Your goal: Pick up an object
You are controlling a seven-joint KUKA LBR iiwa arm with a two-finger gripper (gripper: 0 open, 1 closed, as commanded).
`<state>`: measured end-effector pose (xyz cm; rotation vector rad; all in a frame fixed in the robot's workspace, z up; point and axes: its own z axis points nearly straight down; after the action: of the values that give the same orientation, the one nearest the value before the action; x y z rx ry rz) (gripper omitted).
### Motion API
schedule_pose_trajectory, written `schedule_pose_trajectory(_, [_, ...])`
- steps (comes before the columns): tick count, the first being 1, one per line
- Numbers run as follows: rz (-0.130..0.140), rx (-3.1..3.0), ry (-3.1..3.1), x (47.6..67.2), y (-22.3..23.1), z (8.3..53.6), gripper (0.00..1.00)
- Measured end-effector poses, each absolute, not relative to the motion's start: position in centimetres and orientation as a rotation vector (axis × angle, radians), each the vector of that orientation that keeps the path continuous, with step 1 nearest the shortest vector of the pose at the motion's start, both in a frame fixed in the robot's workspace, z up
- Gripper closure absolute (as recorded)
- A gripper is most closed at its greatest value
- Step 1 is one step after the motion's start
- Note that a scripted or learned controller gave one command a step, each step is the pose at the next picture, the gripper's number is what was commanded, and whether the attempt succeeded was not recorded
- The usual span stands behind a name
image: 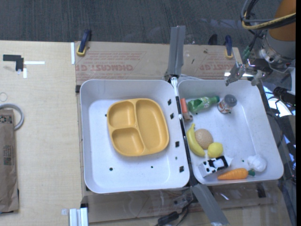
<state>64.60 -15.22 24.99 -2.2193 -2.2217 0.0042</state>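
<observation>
My gripper (246, 72) hangs over the far right corner of the right bin (263, 126), above and to the right of a small can (228, 104). Nothing shows in its grasp. In that bin lie a green bottle (203, 103), a thin orange-red item (184, 108), a banana (193, 143), a tan round item (203, 136), a lemon (215, 149), a black-and-white block (215, 165), a carrot (233, 174) and a white garlic-like piece (257, 162). A yellow divided plate (138, 126) lies in the left bin (94, 164).
A grey divider post (176, 51) rises behind the seam between the bins. Cardboard (122, 62) with blue clamps (84, 41) lies behind them. Cables (263, 13) loop over the arm at top right. A brown bag (7, 159) rests at the far left.
</observation>
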Motion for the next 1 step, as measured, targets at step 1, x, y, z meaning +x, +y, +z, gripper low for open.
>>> schedule_pose_trajectory(1, [0.007, -2.218, -2.225, 64.65, -15.26, 25.86, 1.00])
